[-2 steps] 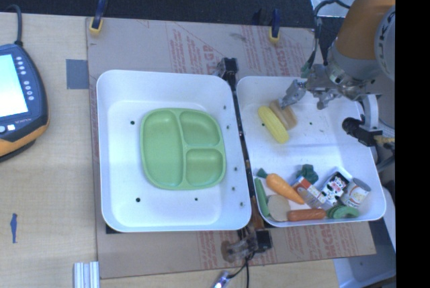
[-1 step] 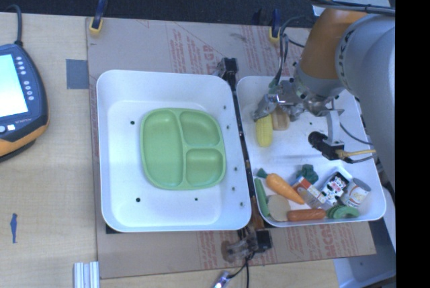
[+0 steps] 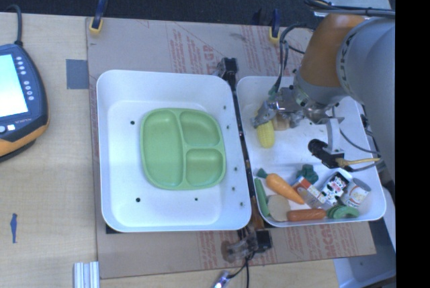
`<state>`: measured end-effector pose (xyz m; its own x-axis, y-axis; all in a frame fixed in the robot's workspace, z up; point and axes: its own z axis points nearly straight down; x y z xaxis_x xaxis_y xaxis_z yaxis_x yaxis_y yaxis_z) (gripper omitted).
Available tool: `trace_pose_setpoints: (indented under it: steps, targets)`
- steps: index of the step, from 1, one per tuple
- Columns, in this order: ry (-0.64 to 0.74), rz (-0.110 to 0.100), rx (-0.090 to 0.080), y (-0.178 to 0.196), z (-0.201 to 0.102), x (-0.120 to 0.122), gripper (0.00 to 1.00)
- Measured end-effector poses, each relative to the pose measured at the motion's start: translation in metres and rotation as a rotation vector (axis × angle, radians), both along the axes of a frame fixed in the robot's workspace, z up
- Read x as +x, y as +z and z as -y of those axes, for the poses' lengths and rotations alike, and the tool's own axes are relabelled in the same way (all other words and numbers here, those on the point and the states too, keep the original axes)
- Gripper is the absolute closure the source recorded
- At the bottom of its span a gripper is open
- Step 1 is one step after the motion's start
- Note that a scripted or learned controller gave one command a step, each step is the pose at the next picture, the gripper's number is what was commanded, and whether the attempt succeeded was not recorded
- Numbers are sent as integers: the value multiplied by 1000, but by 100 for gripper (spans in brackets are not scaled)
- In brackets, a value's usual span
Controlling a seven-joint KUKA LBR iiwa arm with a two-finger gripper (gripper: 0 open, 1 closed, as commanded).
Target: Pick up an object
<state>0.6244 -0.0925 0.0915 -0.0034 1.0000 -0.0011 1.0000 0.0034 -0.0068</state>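
We see the gripper (image 3: 282,112) low in the right bin (image 3: 376,213), the corn cob (image 3: 266,135) just near-left of it, long axis near-far; jaw state indiscernible.

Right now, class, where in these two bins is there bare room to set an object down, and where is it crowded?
Free: left white bin floor around the green divided plate. Crowded: right white bin's near end, with the toy carrot, and beside the yellow corn cob under the gripper.
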Motion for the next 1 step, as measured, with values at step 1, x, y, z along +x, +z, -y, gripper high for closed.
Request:
trace_pose_setpoints:
  steps: [1]
  targets:
    - [0,1,0,0,0,-21,0]
